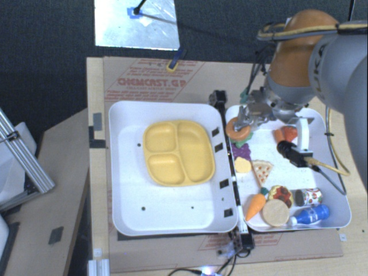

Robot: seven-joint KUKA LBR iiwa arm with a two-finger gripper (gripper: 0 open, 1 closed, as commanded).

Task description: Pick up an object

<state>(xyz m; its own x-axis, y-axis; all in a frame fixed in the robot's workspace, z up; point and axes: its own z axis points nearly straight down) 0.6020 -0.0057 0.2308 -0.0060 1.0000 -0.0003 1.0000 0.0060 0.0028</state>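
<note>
End effector sits low over the right bin, at that bin's far-left corner. You cannot tell from this slant whether it is open or closed.

Doughnut: round, orange-brown with a pale ring, lying directly under and slightly toward the near side of the end effector, hard against the bin's left wall. No long axis to line up on; it reads as a flat ring.

Purple grapes lie just nearward of it, then a pale yellow piece and a pizza slice.

You likely need only a short straight drop. Judged risk: the wall crowds one side of the doughnut.

Left bin holds a yellow divided plate, well apart from all this.
</note>
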